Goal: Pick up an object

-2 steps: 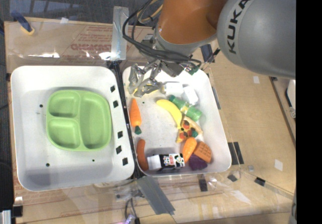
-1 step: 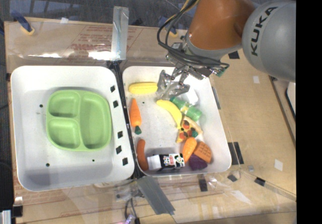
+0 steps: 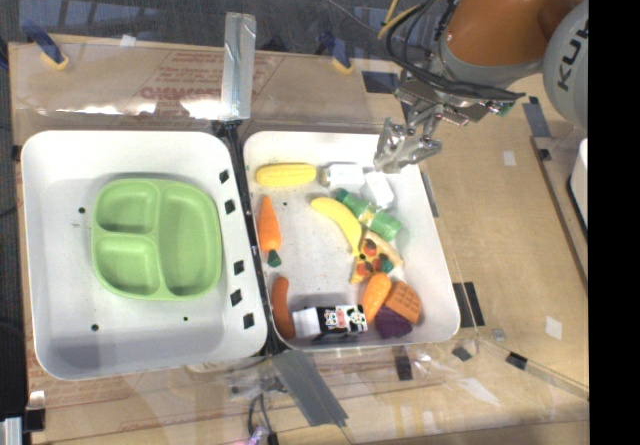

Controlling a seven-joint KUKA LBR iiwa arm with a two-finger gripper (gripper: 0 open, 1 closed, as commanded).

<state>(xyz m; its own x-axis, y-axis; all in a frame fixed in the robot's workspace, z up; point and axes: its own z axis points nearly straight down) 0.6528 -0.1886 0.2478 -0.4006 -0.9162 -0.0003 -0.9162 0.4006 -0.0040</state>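
Observation:
My gripper (image 3: pixel 400 153) hangs above the back right corner of the right bin (image 3: pixel 310 263), its fingers close together with nothing visible between them. Just below it lie a white block (image 3: pixel 343 174) and a white-capped green bottle (image 3: pixel 372 208). A corn cob (image 3: pixel 285 174) lies at the bin's back, a banana (image 3: pixel 339 220) in the middle, a carrot (image 3: pixel 269 226) along the left wall. Toward the front sit a pizza slice (image 3: pixel 373 253), an orange piece (image 3: pixel 377 293), a purple-and-orange toy (image 3: pixel 401 307), a sausage (image 3: pixel 282 306) and a small black-and-white carton (image 3: pixel 332 320).
The left bin (image 3: pixel 50 333) holds a green divided plate (image 3: pixel 157 237). A metal post (image 3: pixel 238 68) stands at the back between the bins. The arm's orange band (image 3: pixel 505 3) and cables loom over the back right of the bench.

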